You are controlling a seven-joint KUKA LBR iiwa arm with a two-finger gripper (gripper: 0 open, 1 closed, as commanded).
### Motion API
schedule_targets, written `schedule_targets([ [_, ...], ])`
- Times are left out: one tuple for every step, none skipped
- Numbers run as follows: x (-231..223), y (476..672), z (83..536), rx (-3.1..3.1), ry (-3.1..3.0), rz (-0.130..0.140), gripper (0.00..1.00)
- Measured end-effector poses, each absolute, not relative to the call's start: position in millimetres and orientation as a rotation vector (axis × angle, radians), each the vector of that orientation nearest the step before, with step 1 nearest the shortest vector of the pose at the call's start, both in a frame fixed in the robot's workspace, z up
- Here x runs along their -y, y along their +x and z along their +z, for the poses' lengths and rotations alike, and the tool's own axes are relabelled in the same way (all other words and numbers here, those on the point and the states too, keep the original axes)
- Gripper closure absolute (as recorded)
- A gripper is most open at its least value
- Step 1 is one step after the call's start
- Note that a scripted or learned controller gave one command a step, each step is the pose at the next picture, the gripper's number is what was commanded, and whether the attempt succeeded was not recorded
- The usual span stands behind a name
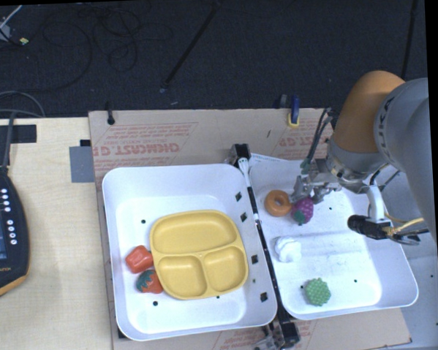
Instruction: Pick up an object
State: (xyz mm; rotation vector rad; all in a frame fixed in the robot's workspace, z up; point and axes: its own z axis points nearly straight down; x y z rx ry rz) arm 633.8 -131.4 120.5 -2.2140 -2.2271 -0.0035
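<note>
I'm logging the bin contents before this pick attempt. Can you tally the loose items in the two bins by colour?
Yellow: 1, divided plate
Red: 2, red piece, red-and-green piece
Orange-brown: 1, donut
Purple: 1, purple fruit
White: 1, white item
Green: 1, green fruit
Total: 7

We saw four loose items in the right bin [386,286]. Purple berry-like piece [304,211] with a green tip sat near the bin's far-left area, directly under the tool [308,191]; we couldn't tell if it was touching. Brown ring donut [278,202] lay flat just left of it, nearly touching. Small white lump [286,249] sat nearer, close to the left wall. Green bumpy ball [317,292] rested near the front edge, well apart from the rest.
</note>
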Motion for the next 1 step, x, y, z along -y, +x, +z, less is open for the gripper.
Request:
schedule_targets([
  [61.2,616.6,265.8,2.233,-2.218,-0.013,1.00],
])
